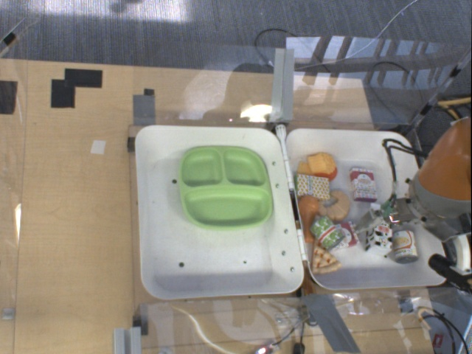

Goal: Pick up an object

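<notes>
I had the arm in from the right, orange band above the wrist, with the two-finger gripper (389,216) down over the right-hand shallow white bin (369,271), at that bin's right end. Couldn't tell its state from the overhead view; the tip was lost in clutter.

Nearest candidates sat right at the tip: a small black-and-white cow-patterned toy (380,237) just below-left of it, and a short silver tin can (404,246) just below-right, lying tilted. Whether either was touched, I couldn't say. Nothing visibly held.

Further left of the gripper: a red-and-white packet (363,183), a tan round bun-like piece (340,206), a green-wrapped round item (327,232), a pizza-slice toy (324,259), and an orange block (320,164) by the divider.

My read: the cow toy or can was the target, almost straight under the tip, so the move needed little lateral travel, mostly descent. Crowding was the risk.

The green three-compartment plastic tray (225,186) sat in the left bin (162,271), well apart.
</notes>
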Controlling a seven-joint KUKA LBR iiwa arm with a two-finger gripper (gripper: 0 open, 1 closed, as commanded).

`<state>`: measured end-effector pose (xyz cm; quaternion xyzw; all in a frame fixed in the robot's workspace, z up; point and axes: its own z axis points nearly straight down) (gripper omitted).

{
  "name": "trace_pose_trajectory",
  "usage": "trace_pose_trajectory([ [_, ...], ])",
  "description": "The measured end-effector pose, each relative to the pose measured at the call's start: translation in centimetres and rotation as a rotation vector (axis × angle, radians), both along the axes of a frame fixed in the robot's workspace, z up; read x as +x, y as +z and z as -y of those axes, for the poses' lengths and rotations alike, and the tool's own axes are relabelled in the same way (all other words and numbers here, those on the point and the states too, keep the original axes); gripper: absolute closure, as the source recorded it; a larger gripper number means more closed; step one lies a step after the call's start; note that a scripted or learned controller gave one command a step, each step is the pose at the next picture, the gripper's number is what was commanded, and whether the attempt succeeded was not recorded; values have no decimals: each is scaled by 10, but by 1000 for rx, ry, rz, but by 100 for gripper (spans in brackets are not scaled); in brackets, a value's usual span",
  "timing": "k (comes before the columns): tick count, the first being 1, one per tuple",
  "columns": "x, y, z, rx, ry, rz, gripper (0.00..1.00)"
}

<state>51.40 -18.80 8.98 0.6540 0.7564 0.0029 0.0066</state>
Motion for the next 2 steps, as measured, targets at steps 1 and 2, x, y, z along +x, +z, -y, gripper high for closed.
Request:
trace_pose_trajectory([
  [1, 3, 12, -1, 1, 1, 6, 100],
  [2, 30, 87, -94, 4, 70, -8, 100],
])
